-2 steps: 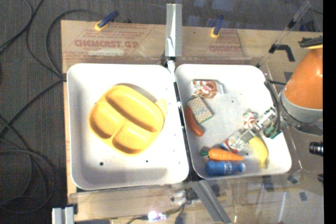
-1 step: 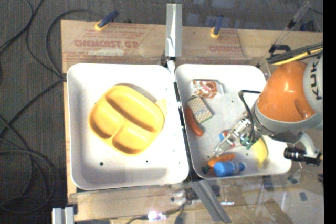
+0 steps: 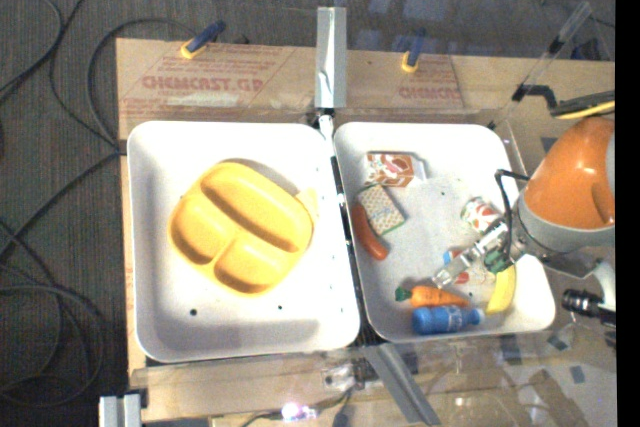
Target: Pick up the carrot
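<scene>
The left bin point(image 3: 150, 245) is a shallow white tray of smooth plastic with rounded corners. In it lies a glossy yellow plate point(image 3: 242, 226), rounded and moulded into 3 compartments, tilted on a diagonal.

The right bin point(image 3: 520, 165) has the same shape and finish. Near its left wall lies a reddish sausage point(image 3: 369, 235), short and smooth with rounded ends. Just beside it is a small flat packet point(image 3: 382, 209) with a fine chequered print, and above that a squarish red and white box point(image 3: 391, 168). Toward the front wall lies the carrot point(image 3: 436, 296), a small orange cone with a green tip at its left end, lying flat. Just in front of it, touching or nearly so, is a blue bottle point(image 3: 445, 319) on its side. To the right a curved yellow banana point(image 3: 503, 289) rests, and farther back a small red and white can point(image 3: 480, 213).

The gripper point(image 3: 478, 253) hangs just above and right of the carrot; whether its fingers are apart or together I cannot tell.
</scene>
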